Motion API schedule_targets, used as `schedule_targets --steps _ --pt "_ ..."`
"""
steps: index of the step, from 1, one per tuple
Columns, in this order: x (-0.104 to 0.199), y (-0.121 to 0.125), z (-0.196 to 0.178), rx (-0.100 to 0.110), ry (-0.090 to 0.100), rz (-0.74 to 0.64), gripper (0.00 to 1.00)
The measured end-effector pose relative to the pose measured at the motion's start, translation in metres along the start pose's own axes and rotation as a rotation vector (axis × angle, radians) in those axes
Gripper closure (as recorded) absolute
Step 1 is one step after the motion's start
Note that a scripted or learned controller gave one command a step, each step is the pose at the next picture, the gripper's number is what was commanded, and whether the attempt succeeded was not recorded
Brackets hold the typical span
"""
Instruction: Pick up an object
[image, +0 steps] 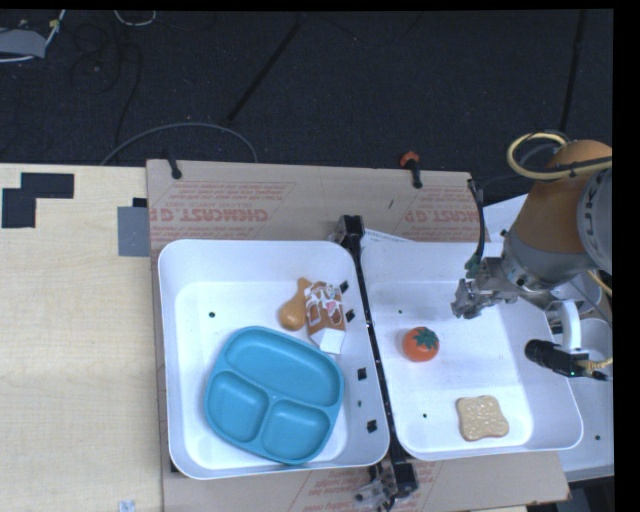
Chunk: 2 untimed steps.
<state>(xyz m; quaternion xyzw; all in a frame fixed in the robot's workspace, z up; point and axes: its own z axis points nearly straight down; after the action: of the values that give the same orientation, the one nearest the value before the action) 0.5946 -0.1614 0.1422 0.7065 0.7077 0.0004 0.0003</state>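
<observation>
In the right bin, the floor is mostly bare: a toy tomato sits near the middle and a slice of toast lies toward five o'clock, well apart, with open floor between them and around both. The gripper hangs over the one-o'clock part. The left bin is crowded: a blue divided plate covers its six-o'clock half, and a small brown toy cluster sits at one o'clock against the divider.
</observation>
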Motion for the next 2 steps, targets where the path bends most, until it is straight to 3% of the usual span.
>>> schedule_targets --steps 2 --pt "-0.012 0.003 -0.093 0.001 0.000 -0.001 1.00"
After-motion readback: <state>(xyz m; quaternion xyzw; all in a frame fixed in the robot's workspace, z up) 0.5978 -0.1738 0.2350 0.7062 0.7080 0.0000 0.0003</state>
